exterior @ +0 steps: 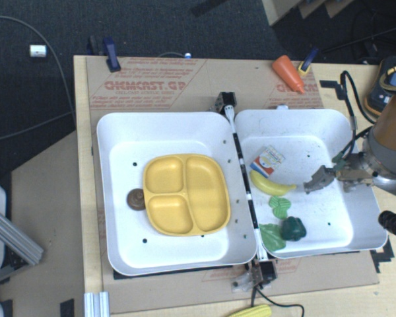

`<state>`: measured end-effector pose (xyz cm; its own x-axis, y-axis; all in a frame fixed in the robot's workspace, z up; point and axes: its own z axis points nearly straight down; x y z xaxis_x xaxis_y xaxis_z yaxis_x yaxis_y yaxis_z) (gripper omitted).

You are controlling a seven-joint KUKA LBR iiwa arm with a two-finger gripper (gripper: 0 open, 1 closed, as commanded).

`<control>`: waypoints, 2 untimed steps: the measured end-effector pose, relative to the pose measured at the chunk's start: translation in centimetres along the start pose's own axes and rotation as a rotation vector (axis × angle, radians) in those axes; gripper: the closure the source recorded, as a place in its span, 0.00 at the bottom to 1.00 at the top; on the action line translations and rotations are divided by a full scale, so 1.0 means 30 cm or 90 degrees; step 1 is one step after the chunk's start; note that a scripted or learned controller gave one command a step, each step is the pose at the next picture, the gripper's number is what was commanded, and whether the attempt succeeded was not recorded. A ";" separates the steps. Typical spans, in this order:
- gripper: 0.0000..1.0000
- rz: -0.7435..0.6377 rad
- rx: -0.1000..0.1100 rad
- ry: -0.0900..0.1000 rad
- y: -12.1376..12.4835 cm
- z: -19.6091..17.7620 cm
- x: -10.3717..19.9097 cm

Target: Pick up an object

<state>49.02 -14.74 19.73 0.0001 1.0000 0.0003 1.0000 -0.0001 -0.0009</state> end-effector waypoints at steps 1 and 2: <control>0.00 -0.001 0.001 0.001 -0.039 0.238 0.176; 0.00 0.000 0.000 0.001 -0.038 0.377 0.178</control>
<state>47.88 -9.40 8.43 0.0006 1.0000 0.0012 1.0000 -0.0006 -0.0016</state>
